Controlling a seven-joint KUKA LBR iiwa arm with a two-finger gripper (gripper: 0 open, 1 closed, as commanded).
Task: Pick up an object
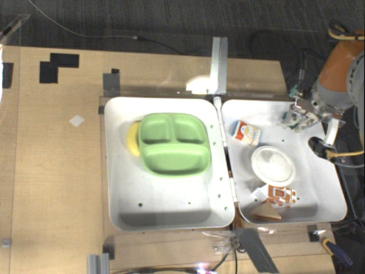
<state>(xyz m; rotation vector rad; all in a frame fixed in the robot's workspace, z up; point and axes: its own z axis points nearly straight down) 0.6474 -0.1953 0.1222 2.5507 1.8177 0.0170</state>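
Two bins on counter (pixel 51 170). Nearest, right bin (pixel 336 201) at 6 o'clock: small orange-white carton (pixel 282 196), brown wedge (pixel 267 214). Middle: white round bowl (pixel 273 164). Further, 11 o'clock: milk carton (pixel 246 132). Left bin (pixel 165 210): green divided plate (pixel 173 142) over yellow thing (pixel 132 138). Gripper (pixel 296 117) hangs at 1 o'clock, can't tell how it's set, nothing visibly in it. Guessing pick not done, whole grab left.
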